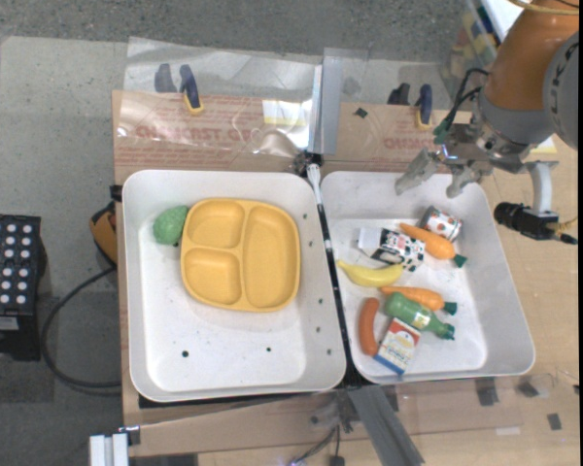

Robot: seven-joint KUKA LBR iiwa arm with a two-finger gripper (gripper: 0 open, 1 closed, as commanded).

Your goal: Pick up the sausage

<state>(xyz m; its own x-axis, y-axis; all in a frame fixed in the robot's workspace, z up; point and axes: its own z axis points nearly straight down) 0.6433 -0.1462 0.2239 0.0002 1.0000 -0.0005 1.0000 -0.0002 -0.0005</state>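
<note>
The sausage (369,325), a short reddish-orange link, lies near the front left of the right bin (500,343), just left of a small juice carton (398,346). My gripper (435,176) hangs open over the back of the right bin, its two grey fingers spread apart with nothing between them. It is well behind the sausage and to its right, above the toys in the bin.
The right bin also holds a banana (371,274), two carrots (430,242) (420,298), a green bottle (418,316), a small can (442,224) and a black-and-white carton (396,247). In the left bin (155,348) sit a yellow divided plate (241,254) and a green toy (170,224).
</note>
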